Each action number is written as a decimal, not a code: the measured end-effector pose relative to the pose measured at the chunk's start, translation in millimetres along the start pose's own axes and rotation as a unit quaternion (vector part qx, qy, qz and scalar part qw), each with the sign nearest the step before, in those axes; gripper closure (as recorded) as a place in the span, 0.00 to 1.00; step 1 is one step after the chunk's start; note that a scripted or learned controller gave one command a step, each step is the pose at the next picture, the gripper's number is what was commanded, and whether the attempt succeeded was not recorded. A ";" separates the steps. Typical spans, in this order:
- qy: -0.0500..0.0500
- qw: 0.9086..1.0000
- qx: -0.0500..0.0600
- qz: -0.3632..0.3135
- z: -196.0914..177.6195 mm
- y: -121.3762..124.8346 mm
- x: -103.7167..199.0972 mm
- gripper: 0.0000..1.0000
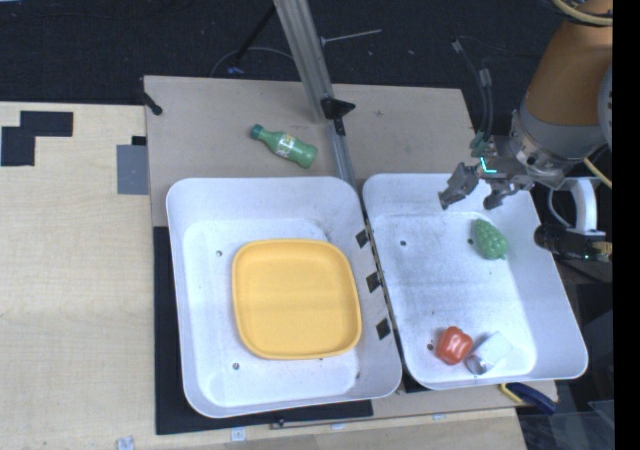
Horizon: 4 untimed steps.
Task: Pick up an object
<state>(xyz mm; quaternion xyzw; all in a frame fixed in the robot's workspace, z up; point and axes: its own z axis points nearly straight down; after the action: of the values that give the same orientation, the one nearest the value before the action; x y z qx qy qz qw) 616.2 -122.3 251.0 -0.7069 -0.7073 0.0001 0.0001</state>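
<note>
The claw hangs released and empty over the far edge of the right bin, so the pick seems not yet begun. The nearest candidate, a green lumpy object, lies just below it; a red object sits near the bin's front edge. The left bin holds a yellow plate, and a green bottle lies on the tabletop behind.
</note>
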 end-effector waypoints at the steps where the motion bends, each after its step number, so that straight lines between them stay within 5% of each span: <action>1: 0.000 1.000 0.000 0.000 0.0 0.0 0.0 0.00; 4: 0.000 1.000 0.002 0.001 149.0 -15.6 16.0 0.00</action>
<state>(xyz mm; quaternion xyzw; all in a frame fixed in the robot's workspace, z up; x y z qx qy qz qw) 600.5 -106.3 102.0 -0.7074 -0.7068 0.0015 0.0019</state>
